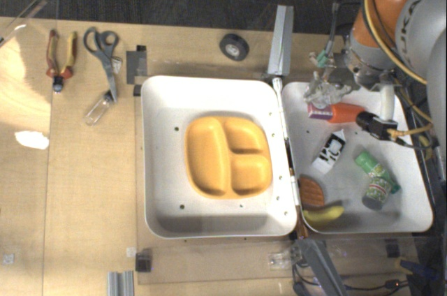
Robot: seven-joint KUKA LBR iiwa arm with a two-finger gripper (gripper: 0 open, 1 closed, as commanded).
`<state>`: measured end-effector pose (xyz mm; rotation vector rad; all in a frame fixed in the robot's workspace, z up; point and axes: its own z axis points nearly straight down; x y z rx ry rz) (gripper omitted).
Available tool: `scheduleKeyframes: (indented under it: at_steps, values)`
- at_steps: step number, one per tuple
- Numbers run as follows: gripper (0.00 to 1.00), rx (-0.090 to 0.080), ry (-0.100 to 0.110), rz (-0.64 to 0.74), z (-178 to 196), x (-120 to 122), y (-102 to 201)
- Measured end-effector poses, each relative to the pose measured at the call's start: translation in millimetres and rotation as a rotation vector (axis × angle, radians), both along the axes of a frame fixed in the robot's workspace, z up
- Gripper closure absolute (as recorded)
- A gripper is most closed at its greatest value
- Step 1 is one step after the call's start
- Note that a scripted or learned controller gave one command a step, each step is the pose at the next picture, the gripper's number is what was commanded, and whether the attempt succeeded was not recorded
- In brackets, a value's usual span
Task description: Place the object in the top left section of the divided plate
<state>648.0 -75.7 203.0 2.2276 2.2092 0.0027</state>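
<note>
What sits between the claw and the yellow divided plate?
In the camera view, between the claw and the plate lie bare bin floor and the two bins' adjoining rims.

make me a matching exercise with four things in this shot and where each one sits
Things:
1. divided plate
2. banana
3. scissors
4. green bottle

Places:
A. on the bare bench, left of both bins
B. right bin, near its front left corner
C. middle of the left bin
D. right bin, toward its right side

Pairs: 1-C, 2-B, 3-A, 4-D
</note>
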Motion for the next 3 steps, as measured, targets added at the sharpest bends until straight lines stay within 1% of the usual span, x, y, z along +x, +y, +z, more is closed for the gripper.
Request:
scheduleKeyframes:
  at_steps: [1,2,3]
  values:
    - [1.00,0.002,0.001,0.068,-17.7,5.3,70.2]
    - [1.00,0.003,-0.002,0.194,-17.2,-57.9,132.5]
    - [0.00,0.002,-0.002,0.193,-17.1,-57.8,132.1]
